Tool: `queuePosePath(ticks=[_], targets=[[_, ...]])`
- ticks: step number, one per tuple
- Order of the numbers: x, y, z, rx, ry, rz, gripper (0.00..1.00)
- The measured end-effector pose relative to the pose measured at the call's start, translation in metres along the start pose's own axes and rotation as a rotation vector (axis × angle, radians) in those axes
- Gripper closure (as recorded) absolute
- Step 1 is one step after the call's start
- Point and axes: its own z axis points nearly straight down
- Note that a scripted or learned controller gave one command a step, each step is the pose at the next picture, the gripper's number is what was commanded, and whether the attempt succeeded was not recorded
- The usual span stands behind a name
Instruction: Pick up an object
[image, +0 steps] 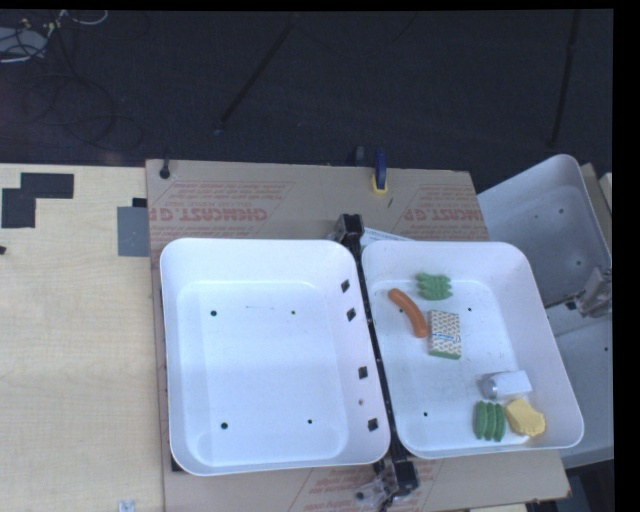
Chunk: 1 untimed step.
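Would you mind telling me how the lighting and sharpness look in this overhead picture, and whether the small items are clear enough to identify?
In the camera view, the two white bins are brightly and evenly lit, while the area beyond the bench is dark. The picture is soft overall: the orange sausage-shaped item and green pieces read by colour, but fine detail on the patterned block is blurred.

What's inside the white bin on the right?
The right bin holds a leafy green toy, an orange sausage, a patterned block, a grey block, a green bunch and a yellow piece. Nothing looks hidden.
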Motion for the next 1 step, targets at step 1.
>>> queuePosePath(ticks=[1], targets=[[0.0856,0.0015,0.0545,-0.005,-0.001,-0.007,1.00]])
